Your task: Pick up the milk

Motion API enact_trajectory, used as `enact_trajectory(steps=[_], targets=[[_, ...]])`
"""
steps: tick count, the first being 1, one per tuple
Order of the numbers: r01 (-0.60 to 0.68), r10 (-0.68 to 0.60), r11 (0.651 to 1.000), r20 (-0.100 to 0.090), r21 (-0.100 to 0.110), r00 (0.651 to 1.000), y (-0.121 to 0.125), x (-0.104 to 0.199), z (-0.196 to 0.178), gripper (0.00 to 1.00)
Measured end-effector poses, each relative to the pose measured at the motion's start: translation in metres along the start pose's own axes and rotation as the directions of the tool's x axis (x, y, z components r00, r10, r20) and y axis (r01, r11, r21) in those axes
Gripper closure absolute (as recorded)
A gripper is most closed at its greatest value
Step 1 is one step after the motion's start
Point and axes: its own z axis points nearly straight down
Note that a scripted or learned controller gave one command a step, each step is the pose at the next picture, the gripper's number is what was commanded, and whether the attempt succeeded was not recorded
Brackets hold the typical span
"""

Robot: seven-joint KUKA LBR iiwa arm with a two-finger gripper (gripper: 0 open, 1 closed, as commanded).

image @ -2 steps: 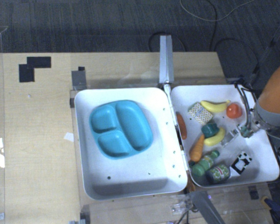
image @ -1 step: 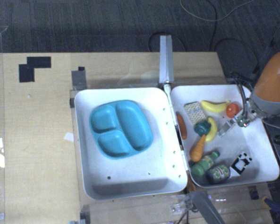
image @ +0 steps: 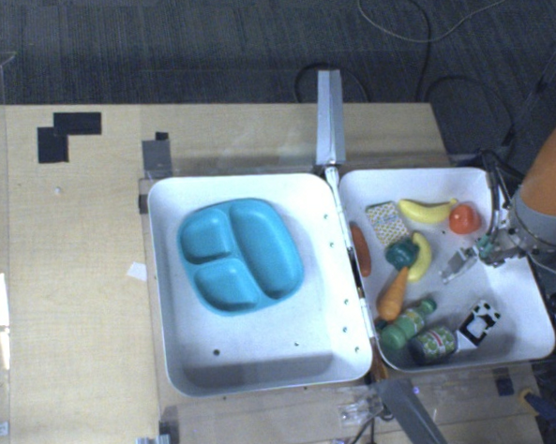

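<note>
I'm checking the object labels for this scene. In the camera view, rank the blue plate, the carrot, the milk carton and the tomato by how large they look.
Largest to smallest:
1. blue plate, by far
2. carrot
3. milk carton and tomato, which look too alike to rank

Legible text, labels, brands, numbers, signs: none can be read. A printed label is borne by the can (image: 435, 344) in the right bin (image: 539, 341), and a black-and-white pattern by the milk carton (image: 480, 323); both are too small and blurred for reading.
</note>
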Motion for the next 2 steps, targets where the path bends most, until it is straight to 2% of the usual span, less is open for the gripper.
enact_trajectory(steps=[1,2], targets=[[-0.036,0.036,0.999,0.000,0.001,0.999,-0.044,0.014,0.029,0.00],[0.123,-0.123,0.992,0.004,-0.004,0.992,-0.020,0.016,0.042,0.00]])
